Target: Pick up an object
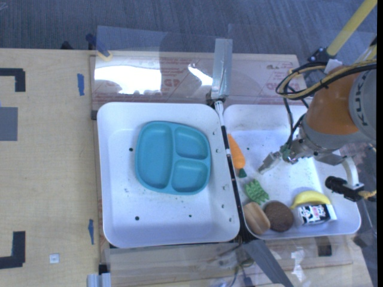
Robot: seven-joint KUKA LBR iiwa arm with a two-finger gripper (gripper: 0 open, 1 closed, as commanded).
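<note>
My gripper [269, 162] hangs over the middle of the right bin [263, 130], pointing down and to the left, with nothing seen in it. An orange carrot [237, 153] lies to its left along the bin's left wall. Below the gripper sits a green leafy toy [256, 191]. Along the front wall lie a tan bread roll [257, 218], a brown round piece [279, 215], a yellow banana [311, 198] and a small black-and-white carton [315, 213].
The left bin [114, 178] holds a blue divided plate [173, 158]. A raised divider [227, 160] separates the two bins. The arm's grey and orange body [335, 112] and black cables [299, 79] hang over the right bin's far right side.
</note>
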